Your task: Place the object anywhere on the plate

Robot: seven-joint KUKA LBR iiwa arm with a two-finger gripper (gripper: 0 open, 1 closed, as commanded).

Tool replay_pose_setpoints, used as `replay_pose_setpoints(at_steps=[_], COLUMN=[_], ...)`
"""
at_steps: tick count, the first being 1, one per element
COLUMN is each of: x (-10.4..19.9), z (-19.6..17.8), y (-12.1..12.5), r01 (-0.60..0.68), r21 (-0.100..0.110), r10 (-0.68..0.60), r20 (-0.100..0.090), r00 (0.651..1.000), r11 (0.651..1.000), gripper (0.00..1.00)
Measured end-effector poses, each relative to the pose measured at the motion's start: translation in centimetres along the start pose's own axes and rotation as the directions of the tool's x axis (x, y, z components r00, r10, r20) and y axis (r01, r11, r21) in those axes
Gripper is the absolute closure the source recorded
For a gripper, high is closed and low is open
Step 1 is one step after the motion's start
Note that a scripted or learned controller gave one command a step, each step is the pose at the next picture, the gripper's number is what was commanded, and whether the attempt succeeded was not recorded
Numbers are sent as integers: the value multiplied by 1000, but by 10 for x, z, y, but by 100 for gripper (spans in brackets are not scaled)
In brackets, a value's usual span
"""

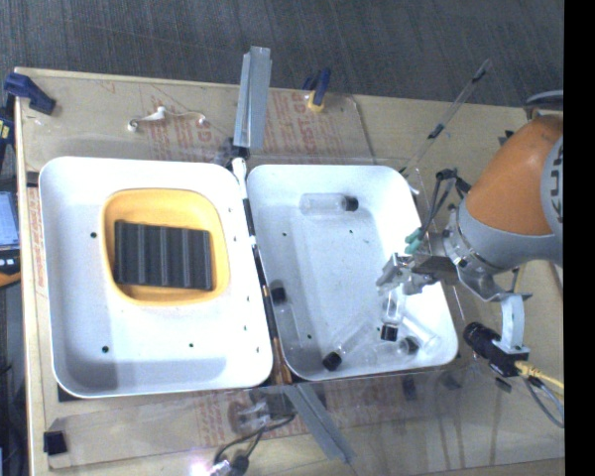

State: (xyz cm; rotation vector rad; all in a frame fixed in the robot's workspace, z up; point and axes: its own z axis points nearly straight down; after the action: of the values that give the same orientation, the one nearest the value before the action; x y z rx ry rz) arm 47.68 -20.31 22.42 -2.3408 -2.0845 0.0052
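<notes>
Dark grey carpet is seen beyond a pale wooden desk (pixel 99 102), on which faint reddish printing is visible but cannot be read. Camera view: two shallow white bins are set side by side, their inner edges touching. In the left bin (pixel 69 335) one yellow plate (pixel 164 206) is placed, with rounded corners and a dark, ribbed rectangular insert at its centre. In the right bin (pixel 312 266) several clear plastic objects with black caps are scattered: one transparent tube (pixel 329 204) lies near the far wall, and at least two more clear pieces (pixel 362 343) lie near the front wall, their exact number being hard to tell. No object rests on the plate. The arm (pixel 511 201), grey with an orange band, reaches in from the right; its gripper (pixel 395 291) is lowered over the right-hand part of the right bin, just above the clear pieces. Whether the fingers are open or closed, and whether anything is held, cannot be told. Two blue clamps (pixel 28 89) are fixed at the far edge of the desk, one at the left corner and one near the middle. A grey metal bar (pixel 251 92) stands behind the seam between the bins. No brand or label can be read.
</notes>
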Motion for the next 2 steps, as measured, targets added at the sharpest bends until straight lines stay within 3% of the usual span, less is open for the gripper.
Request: replay_pose_setpoints(at_steps=[1, 2], x=[46, 58], z=[-25, -23], y=[50, 60], r01=[165, 403], r21=[-5, -6], r10=[-165, -403], r20=[3, 6], r00=[986, 915], r11=[986, 915], gripper=[100, 100])
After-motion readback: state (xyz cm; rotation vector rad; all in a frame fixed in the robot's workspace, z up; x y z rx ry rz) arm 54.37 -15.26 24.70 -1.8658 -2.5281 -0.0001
